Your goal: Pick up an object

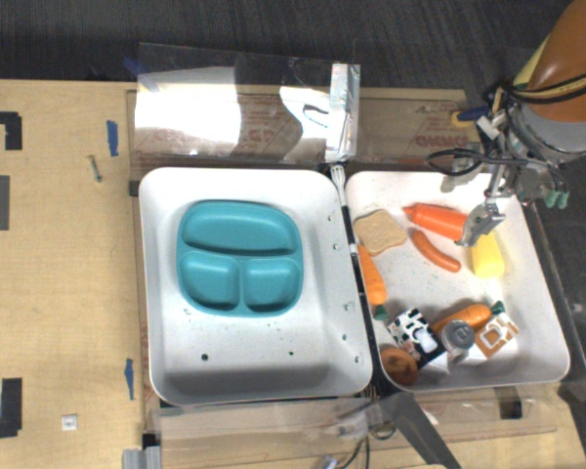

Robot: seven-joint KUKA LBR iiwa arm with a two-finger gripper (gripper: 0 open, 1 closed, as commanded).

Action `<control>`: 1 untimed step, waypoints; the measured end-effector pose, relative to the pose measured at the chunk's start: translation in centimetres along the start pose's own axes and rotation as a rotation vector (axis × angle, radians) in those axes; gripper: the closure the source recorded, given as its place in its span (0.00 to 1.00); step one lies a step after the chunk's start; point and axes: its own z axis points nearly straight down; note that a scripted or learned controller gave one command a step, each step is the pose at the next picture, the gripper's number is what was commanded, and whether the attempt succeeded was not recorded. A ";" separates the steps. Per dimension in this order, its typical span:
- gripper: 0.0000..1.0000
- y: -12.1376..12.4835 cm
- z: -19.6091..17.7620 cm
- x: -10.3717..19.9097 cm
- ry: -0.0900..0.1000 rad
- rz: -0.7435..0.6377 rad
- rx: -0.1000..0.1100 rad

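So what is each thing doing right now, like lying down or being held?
Teal three-compartment plastic tray: flat in the left white bin, nothing in it.
Tan toast slice: lying flat in the right white bin.
Orange carrot: lying on its side.
Yellow toy piece: lying just below the gripper.
Two-finger gripper: low over the right bin, grip unclear.

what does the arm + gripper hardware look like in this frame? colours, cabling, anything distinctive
The arm enters at the upper right: a rounded orange shell above a light grey wrist section. Black cables loop loosely around the wrist, with yellow and blue fittings on its left side and a small green piece on its right. Below hangs the gripper, slim grey metal fingers, small beside the bulky wrist.
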 end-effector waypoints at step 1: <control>0.00 0.3 10.0 -2.3 0.011 0.066 -0.002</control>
